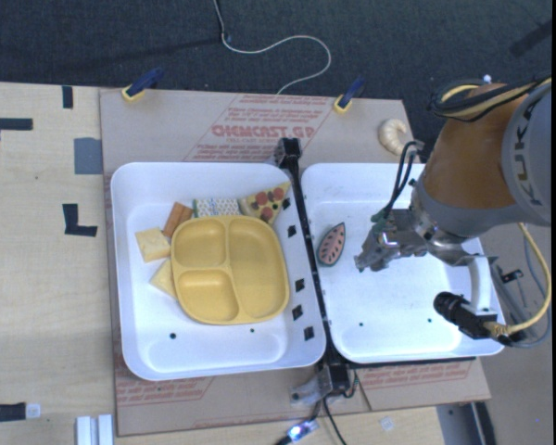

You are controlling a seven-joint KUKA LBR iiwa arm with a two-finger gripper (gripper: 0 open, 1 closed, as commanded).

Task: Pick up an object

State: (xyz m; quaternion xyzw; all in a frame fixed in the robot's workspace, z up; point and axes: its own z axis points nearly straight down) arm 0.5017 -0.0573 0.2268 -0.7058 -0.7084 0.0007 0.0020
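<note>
Tool (375,253) over right bin (398,341); yellow tray (230,269) in left bin (130,248).

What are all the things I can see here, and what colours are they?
White bins: 2, white, side by side on the bench.
Divided plate: 1, yellow, middle of the left bin.
Cracker-like squares: 2 or so, pale tan, left bin, tucked at the plate's left edge.
Brown piece: 1, orange-brown, left bin, above the squares.
Pizza-slice toy: 1, yellow with coloured dots, left bin, top right of the plate.
Leaf-shaped piece: 1, pinkish with dark specks, right bin near the divider.
Cardboard sheet: 1, brown with red print, under the bins.
Clamps: 2, blue and yellow, at the cardboard's top edge.
Cable: 1, white, on the dark floor above.
Arm: 1, grey and orange, from the right.
Gripper: 1, dark metal, over the right bin.
</note>
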